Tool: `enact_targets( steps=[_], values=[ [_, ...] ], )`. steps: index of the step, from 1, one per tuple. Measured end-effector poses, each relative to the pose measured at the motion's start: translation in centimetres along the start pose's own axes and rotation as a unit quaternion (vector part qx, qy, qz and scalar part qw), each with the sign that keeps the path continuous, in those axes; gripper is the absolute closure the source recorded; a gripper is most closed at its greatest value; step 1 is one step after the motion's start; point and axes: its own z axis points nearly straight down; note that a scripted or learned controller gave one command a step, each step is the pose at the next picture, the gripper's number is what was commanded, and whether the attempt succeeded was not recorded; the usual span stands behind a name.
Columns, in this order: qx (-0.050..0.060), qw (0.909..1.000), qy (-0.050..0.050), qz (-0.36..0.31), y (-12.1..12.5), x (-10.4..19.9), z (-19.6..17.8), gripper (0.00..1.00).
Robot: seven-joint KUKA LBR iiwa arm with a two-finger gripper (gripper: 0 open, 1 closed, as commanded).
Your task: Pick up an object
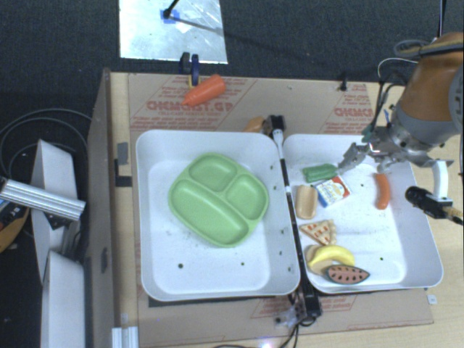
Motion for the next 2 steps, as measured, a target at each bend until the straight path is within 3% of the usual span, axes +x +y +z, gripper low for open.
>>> enact_targets(
  steps=[1,2],
  values=[
    [0.002,1.0,0.001,-0.002,1.7,4.2,7.4,0.0],
    [-0.002,1.0,0.0,-0.001,7.0,2.0,11.6,0.0]
  ],
)
